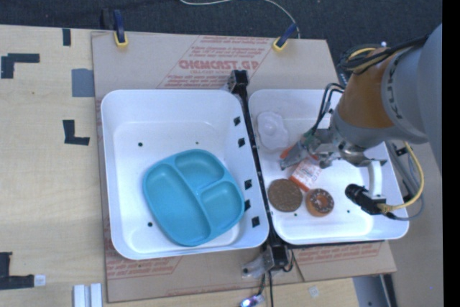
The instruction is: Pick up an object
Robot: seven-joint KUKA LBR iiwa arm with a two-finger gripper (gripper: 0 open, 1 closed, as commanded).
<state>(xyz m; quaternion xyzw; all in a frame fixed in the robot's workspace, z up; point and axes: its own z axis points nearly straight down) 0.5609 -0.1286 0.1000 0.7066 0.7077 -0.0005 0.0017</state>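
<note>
White bins sit side by side on the counter (43,176); the left bin (122,118) carries a blue tray (192,195), and my arm (381,97) reaches into the right bin (359,230) from the right. The pincer (310,149) is low over the middle of that bin, but the wrist hides its tips and I cannot tell how wide it stands or whether it has anything.

Right at it lies a small white and orange packet (306,172), touching or just under the tips, I judge. Its long axis runs on a slant, from lower right up toward the orange end at upper left. Near it are a brown disc (285,195), a second round thing with orange spots (320,202), and a clear cup (271,127) toward the far wall.

As I read it, the reach is done; the grasp is unconfirmed and the lift is not yet made. Nothing looks raised off the bin floor
</note>
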